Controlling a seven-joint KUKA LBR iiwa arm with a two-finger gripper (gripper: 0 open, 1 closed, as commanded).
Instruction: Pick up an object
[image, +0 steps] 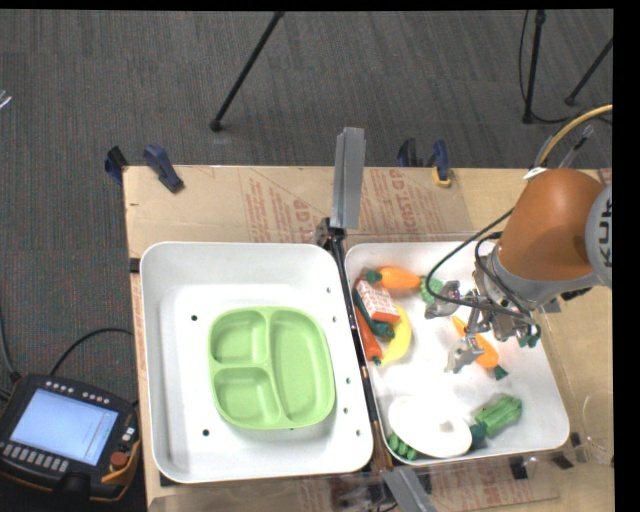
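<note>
Right bin (553, 398) is crowded: toy carrots (398, 279), a banana (398, 342) and a snack pack (377, 302) along its left wall, white plate (430, 424) and green toy (497, 415) up front. Open floor shows mid-bin. Left bin (165, 300) has room all around the green divided plate (271, 367).

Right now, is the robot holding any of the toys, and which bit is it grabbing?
I cannot tell. The tool is low in the right bin, right beside an orange carrot toy, but the view is too small to show a hold.

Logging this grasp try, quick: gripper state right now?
Gripper: cannot be told. It sits low in the right bin, right over an orange carrot toy; no object is visibly held.
</note>
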